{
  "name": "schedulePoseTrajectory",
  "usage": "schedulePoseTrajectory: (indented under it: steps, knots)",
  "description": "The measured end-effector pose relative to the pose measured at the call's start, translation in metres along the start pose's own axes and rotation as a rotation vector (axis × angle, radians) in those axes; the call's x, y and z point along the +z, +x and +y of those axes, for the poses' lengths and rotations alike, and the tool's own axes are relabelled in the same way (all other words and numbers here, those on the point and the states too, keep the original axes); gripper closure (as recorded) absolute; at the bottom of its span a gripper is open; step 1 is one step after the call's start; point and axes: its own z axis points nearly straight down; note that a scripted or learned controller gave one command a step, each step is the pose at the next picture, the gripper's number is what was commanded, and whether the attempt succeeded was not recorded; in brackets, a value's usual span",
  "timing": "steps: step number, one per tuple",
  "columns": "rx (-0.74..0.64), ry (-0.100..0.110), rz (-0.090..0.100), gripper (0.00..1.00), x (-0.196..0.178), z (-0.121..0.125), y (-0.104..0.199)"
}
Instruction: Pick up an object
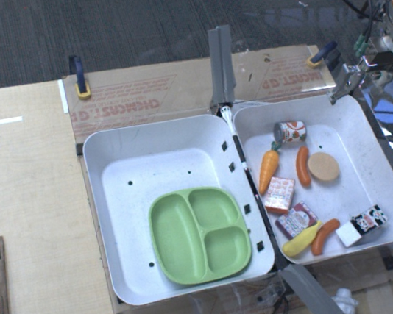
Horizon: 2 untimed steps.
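Observation:
The right bin [371, 132] holds several toy foods. Among them are a small can [290, 131], a carrot [268, 168], a red sausage [303, 167] and a round tan disc [323, 167]. Nearer the front lie a red-and-white box [279, 194], a pink packet [295, 219], a yellow banana [302, 240], an orange sausage [325, 236] and a black-and-white carton [368, 221]. My gripper [346, 81] hangs above the bin's far right corner, apart from all of them and well above the can.
The left bin [115, 203] carries a green divided plate [199, 234]. A grey post [222, 66] stands behind the seam between the bins. Clamps [80, 79] sit on the cardboard backing. Cables trail from the arm at the upper right.

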Motion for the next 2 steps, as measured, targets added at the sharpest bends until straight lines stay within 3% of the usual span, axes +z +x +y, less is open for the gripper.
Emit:
schedulePoseTrajectory:
  steps: [1,2]
  knots:
    - [0.119,0.001,0.000,0.00,0.156,0.017,0.061]
    - [0.125,-0.003,0.000,0.00,0.198,-0.003,0.080]
